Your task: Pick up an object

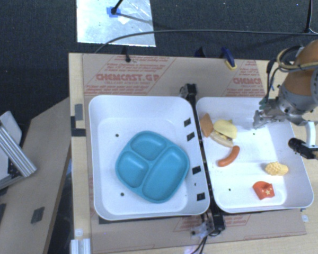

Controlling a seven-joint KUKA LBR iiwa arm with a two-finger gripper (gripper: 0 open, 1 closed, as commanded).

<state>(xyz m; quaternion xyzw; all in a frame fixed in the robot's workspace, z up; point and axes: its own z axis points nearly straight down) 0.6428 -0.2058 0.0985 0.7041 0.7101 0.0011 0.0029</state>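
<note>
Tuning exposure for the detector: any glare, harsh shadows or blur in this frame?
Camera view: glare on the foil sheet at the top; the white bins are bright yet keep their edges; shadows under the blue divided plate and sausage are soft; the tool looks slightly soft, its fingers hard to resolve.

We look down on a tabletop against dark carpet.

We see brown printed cardboard covering the tabletop, dark blue-black floor beyond it, a shiny silver sheet far left, and an aluminium rail at left.
</note>
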